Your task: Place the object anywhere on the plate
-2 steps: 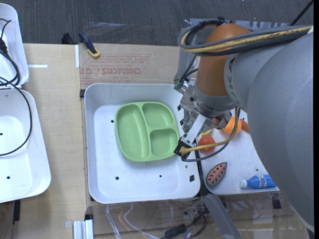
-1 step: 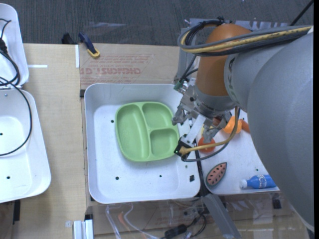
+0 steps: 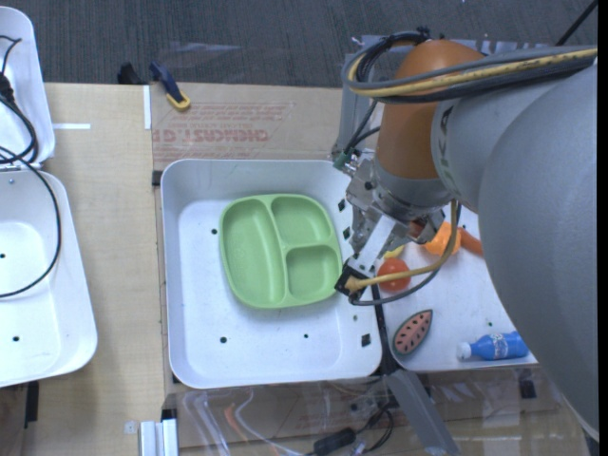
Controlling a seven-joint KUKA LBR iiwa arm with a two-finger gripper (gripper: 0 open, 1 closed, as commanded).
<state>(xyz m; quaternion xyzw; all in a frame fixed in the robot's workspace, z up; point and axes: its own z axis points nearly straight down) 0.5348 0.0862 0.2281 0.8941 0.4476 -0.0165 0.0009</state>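
A light green divided plate [image 3: 279, 249] lies in the left white bin [image 3: 190, 340], toward its upper right. My gripper [image 3: 367, 239] hangs at the plate's right edge, over the wall between the two bins. Just right of it, in the right bin, sits a small red round object [image 3: 394, 274], partly hidden by the gripper's cabling. An orange carrot-like piece [image 3: 448, 241] lies beyond it, half covered by the wrist. Nothing is visible in the gripper's grasp.
The right bin [image 3: 475, 302] also holds a watermelon-slice toy [image 3: 411, 332] and a small blue bottle [image 3: 494, 348] near its front. A blue-and-yellow clamp [image 3: 169, 86] rests on the bench behind the bins. A white tub [image 3: 38, 293] with black cables stands far left.
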